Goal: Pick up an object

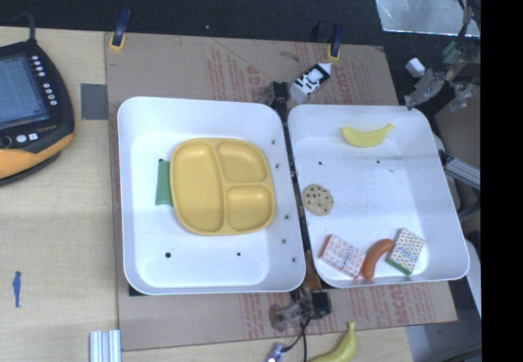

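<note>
Where the right bin (441, 189) ends at its far right corner, my gripper (441, 82) sits just outside the rim; whether I am open or closed cannot be told; I hold nothing visible. In that bin: banana (366, 135) near the far edge; cookie (317, 199) by the left edge; sausage (376, 258) between two packets at the near edge. The left bin (131, 254) carries a yellow divided plate (222, 185).

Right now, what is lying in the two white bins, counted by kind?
Yellow divided tray: 1
Green flat piece tucked under the tray's left edge: 1
Banana: 1
Cookie: 1
Sausage: 1
Small printed packets: 2
Total: 7, with 2 in the left bin and 5 in the right bin.
</note>
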Robot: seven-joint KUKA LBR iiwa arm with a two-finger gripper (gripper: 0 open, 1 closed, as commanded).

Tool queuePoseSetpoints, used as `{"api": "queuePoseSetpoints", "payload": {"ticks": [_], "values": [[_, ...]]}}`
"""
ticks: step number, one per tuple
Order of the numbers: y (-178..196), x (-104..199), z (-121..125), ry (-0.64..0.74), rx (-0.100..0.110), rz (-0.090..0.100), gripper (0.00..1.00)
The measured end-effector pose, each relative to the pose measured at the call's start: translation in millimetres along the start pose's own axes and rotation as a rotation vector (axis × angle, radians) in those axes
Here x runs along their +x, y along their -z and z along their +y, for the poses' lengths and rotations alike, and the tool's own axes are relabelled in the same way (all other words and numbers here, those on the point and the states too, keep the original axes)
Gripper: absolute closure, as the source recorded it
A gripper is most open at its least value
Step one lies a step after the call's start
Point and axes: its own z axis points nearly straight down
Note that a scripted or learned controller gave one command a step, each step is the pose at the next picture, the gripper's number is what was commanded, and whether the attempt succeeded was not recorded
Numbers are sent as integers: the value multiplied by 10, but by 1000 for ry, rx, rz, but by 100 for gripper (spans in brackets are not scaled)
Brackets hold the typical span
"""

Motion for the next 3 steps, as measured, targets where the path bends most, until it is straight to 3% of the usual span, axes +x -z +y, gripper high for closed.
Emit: {"api": "queuePoseSetpoints", "payload": {"ticks": [1, 2, 3], "values": [[-1317, 691, 141, 1, 2, 1, 0], [-1655, 1171, -798, 2, 2, 0, 0], [-1903, 34, 27, -3, -1, 1, 0]]}}
